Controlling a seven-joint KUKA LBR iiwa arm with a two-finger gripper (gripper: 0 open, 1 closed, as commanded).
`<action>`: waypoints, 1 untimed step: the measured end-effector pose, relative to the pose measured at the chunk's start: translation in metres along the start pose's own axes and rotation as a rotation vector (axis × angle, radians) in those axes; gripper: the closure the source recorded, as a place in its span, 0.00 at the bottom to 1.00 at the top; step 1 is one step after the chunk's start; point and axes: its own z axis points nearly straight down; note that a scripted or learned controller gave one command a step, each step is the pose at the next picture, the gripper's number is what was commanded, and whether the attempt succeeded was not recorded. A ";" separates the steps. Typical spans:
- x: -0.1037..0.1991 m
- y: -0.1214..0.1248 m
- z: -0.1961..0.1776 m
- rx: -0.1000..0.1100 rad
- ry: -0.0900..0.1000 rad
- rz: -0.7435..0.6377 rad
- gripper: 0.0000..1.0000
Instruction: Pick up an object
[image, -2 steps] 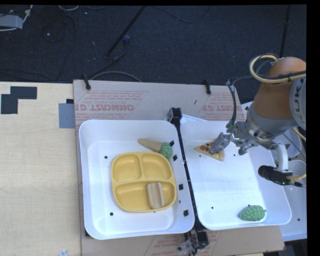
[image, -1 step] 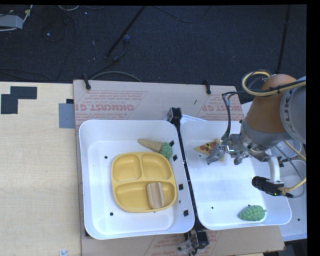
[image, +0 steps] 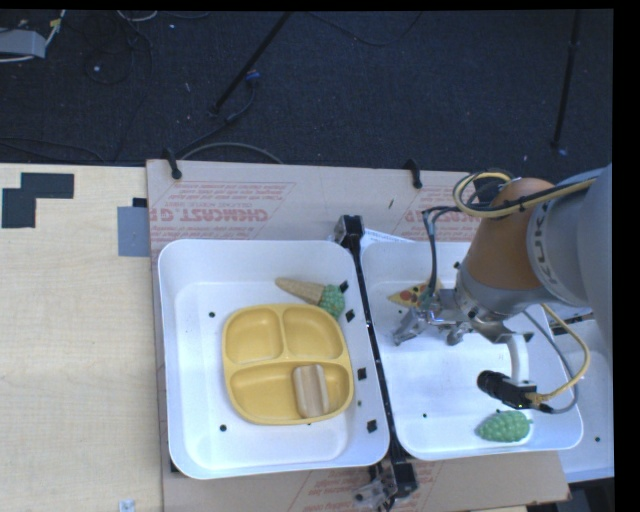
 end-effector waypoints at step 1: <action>0.000 -0.001 0.001 -0.003 -0.001 0.002 0.00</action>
